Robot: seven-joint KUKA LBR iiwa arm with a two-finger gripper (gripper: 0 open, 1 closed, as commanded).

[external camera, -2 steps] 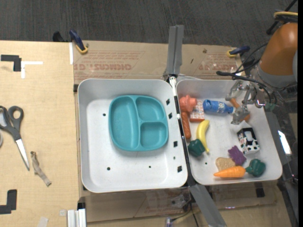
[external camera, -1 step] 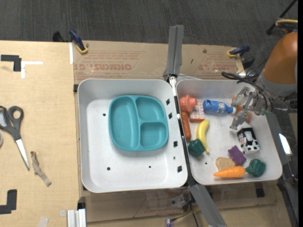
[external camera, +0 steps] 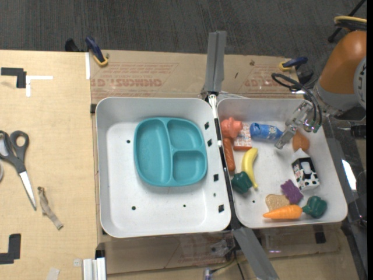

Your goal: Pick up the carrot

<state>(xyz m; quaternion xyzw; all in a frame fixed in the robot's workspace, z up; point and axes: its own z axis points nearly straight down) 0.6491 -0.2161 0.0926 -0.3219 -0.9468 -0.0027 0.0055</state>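
Carrot [external camera: 283, 213] at near edge of right bin [external camera: 337, 174], long axis left-right, tip pointing left, beside bread slice [external camera: 276, 202]. Gripper [external camera: 293, 132] high at far right, well apart from it; open or closed: cannot tell.

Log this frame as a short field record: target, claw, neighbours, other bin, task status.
target: carrot, lying flat near the right bin's front edge
claw: claw near the far right of the right bin, apart from the carrot
neighbours: bread slice just behind the carrot, green pepper at its right, purple piece close by
other bin: left bin holds a teal divided plate
task status: carrot not yet picked up
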